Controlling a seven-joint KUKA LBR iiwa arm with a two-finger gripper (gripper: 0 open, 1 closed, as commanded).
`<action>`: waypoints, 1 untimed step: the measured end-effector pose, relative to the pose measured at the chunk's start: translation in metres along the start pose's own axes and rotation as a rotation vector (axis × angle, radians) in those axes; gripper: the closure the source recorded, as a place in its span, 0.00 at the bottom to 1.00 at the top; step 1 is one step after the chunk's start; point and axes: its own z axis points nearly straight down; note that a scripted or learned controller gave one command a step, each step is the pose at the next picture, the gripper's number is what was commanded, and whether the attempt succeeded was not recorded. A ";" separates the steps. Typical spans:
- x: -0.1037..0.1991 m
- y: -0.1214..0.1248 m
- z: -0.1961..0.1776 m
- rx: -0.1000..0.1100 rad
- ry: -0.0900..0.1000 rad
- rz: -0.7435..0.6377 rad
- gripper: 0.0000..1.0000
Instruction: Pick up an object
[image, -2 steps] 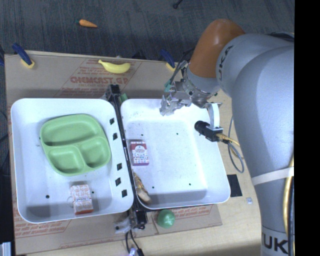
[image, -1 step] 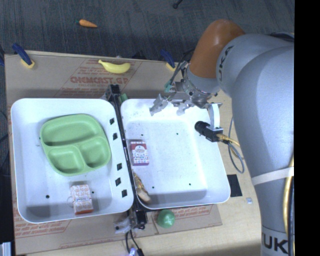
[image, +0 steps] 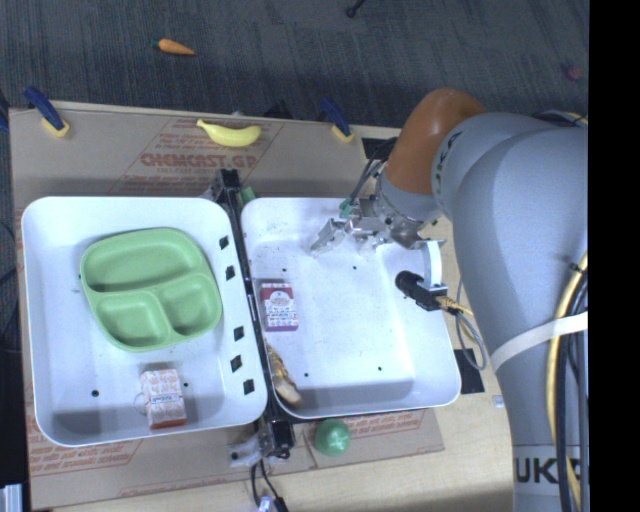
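Green ball (image: 332, 436) sits on the bench (image: 470, 420) at the bottom of the frame, outside both bins. Up in the right bin (image: 400, 385), the fingers (image: 327, 237) hang narrow and hold nothing. I think the small red box (image: 278, 306) near the middle is handy to grab, since it lies flat and alone.

A robotics lab, by all signs. Big grey industrial arm (image: 520, 230) with an orange band reaching in from the right, cables trailing beside it. Two shallow white bins (image: 40, 300) set side by side on printed cardboard (image: 180, 160), held down with blue clamps (image: 45, 110). Toy test pieces scattered about: green divided tray (image: 150, 288), small boxes (image: 278, 305), plastic banana (image: 230, 132), green ball (image: 332, 436). Dark carpet (image: 250, 50) beyond the bench.
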 end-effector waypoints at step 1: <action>0.001 0.002 -0.012 -0.003 0.000 -0.003 1.00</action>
